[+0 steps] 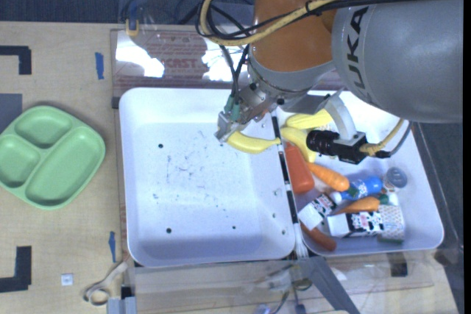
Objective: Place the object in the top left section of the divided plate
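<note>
White left bin [147, 232]; claw [234, 121] touching banana [254, 143].

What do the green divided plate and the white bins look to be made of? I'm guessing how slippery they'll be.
The green divided plate looks like moulded plastic with a soft matt-to-satin finish: uniform colour, rounded ridges. The white bins look like smooth glossy plastic, with bright glare on their upper walls and scuff marks on the floor. Both likely fairly slick, though the image can't confirm it.

camera view: one fixed camera above the bench [66, 55] | looks down at a slant on both white bins [191, 180] | mid range | arm [397, 26] enters from right, looming close
</note>
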